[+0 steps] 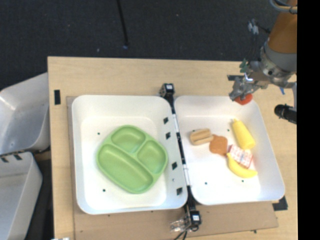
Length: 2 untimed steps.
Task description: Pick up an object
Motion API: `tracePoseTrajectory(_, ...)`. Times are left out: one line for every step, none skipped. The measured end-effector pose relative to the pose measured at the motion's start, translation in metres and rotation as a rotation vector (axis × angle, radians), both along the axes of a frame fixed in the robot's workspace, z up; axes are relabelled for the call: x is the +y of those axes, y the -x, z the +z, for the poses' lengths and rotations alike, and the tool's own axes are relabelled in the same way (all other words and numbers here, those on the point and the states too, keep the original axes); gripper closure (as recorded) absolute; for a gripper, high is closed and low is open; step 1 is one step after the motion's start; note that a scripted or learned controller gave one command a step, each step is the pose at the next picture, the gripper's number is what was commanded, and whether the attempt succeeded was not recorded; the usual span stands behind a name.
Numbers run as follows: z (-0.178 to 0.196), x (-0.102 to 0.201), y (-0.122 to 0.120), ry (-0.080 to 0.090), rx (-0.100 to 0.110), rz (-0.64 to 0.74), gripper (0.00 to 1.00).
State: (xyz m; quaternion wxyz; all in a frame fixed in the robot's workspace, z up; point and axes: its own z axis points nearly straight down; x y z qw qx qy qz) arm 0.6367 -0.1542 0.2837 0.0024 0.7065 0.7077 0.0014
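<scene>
Banana (pixel 241 168) — yellow, curved — lies under a red-printed white packet (pixel 242 156).

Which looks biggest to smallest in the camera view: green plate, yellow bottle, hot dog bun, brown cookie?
1. Green divided plate, by far the largest.
2. Yellow bottle.
3. Hot dog bun and round brown cookie: they look too close in size to rank.

Even, bright light falls from above on my worktop (pixel 110 74); both white bins (pixel 85 184) look nearly washed out, with only faint, soft shadows. The far background is dark. Everything appears slightly soft and grainy.
</scene>
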Motion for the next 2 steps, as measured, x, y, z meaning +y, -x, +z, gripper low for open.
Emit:
tracePoseTrajectory(-0.011, 0.039, 0.022, -0.001, 0.006, 0.002, 1.0)
tracePoseTrajectory(-0.012, 0.08, 0.046, -0.001, 0.006, 0.002, 1.0)
